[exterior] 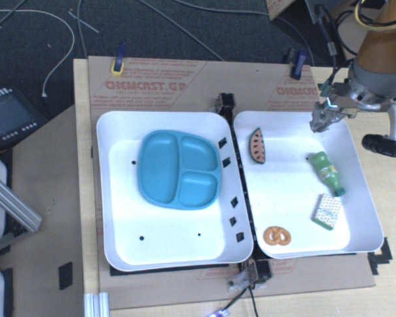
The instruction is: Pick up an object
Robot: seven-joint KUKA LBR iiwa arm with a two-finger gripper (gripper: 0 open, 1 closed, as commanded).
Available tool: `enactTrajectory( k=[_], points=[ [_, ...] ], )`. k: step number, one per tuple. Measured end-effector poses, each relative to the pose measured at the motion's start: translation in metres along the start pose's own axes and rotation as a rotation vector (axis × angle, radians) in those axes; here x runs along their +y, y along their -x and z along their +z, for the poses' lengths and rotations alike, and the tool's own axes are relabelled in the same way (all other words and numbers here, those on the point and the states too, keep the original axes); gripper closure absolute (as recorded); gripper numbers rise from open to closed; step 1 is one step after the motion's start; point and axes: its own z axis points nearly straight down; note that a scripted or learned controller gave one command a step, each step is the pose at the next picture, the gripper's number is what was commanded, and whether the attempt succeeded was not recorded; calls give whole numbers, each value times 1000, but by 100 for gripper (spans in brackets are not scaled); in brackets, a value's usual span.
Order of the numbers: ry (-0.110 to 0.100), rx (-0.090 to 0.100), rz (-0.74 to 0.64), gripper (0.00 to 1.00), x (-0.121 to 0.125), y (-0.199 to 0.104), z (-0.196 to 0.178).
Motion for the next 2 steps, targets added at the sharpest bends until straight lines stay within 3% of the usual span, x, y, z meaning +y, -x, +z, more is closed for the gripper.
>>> enactTrajectory(
  k=[2],
  points=[
    [1,1,-2,100,-13,-107,-6]
  ],
)
